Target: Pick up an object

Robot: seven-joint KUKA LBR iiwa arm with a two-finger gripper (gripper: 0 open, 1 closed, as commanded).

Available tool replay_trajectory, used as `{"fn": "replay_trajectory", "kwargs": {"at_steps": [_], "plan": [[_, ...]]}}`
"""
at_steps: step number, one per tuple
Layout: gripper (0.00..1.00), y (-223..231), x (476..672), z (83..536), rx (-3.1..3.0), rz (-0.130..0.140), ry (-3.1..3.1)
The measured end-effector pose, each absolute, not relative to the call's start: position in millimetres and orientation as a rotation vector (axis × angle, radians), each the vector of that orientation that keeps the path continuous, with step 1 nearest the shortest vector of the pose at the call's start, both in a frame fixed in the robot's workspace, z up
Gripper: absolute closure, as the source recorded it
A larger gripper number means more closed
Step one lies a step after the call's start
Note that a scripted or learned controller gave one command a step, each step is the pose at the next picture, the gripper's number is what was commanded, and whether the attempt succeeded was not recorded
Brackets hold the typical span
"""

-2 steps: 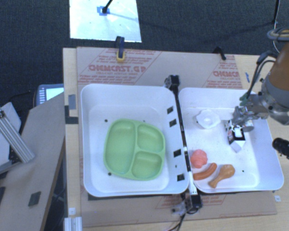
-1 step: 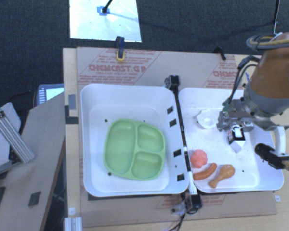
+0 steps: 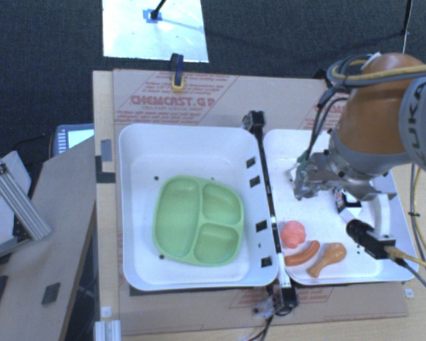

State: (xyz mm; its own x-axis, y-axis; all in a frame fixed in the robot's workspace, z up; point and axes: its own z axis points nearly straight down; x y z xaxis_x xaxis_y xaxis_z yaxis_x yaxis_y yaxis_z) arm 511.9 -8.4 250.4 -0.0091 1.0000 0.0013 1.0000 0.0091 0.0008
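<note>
Two white bins [image 3: 138,261] fill mid-frame. At right, the gripper [image 3: 307,183], its state impossible to tell, hovers above toy food [image 3: 292,233] at lower right. Nothing looks lifted; picking remains.

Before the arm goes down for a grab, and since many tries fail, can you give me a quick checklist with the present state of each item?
1. Targets in the right bin: pink piece, sausage, drumstick at its near edge: ok.
2. Gripper above a target: not ok, it sits farther back than all three.
3. Finger opening: cannot tell.
4. Targets separated: not ok, sausage touches drumstick.
5. Green tray clear of the arm, in the left bin: ok.
</note>
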Motion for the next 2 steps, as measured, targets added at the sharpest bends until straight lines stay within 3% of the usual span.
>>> {"fn": "replay_trajectory", "kwargs": {"at_steps": [2], "plan": [[1.0, 80, 500.0, 230, -2.211, 0.0, -2.23]]}}
